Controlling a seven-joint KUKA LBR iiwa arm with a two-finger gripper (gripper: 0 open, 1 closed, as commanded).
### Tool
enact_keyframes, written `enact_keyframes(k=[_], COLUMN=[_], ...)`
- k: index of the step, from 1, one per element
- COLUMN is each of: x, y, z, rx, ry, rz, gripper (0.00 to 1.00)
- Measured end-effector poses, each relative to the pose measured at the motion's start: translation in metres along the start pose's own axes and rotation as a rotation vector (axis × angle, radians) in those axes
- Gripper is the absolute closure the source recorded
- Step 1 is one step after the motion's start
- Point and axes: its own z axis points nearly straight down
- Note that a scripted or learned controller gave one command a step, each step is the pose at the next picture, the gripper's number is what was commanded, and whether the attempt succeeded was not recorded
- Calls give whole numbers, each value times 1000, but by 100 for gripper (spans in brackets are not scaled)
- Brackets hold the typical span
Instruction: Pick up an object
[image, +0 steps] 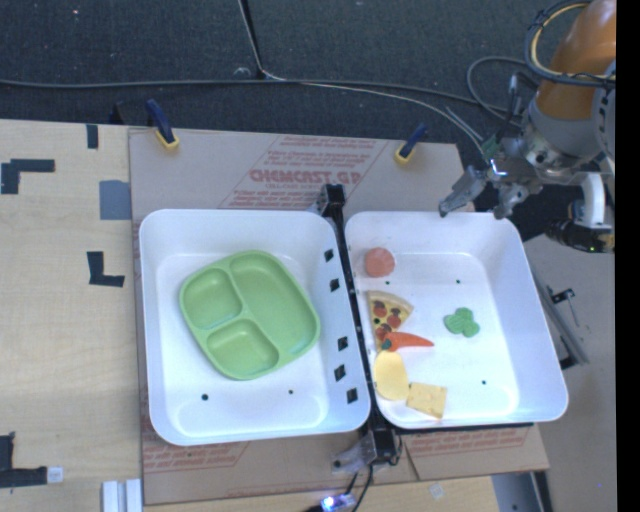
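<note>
Open, empty jaws (482, 196) hover above the right bin's (520, 330) far rim; 6 toy foods lie inside.

Robotics lab: clamped cardboard (300, 170) on bench, white bins (160, 240), loose cables (300, 80).

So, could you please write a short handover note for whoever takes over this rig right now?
Gripper: open, holding nothing, above the far right rim of the right bin.
Right bin holds a pink round piece, pizza slice, carrot, green piece, yellow piece and cheese wedge, mostly along its left side.
Left bin holds a green divided plate.
Done: nothing picked yet.
Left: descend on one item, grasp, lift.
</note>
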Motion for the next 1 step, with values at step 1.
enact_keyframes(k=[1], x=[0], y=[2], z=[-8], rx=[-13], ry=[-2], rz=[-3], gripper=[0])
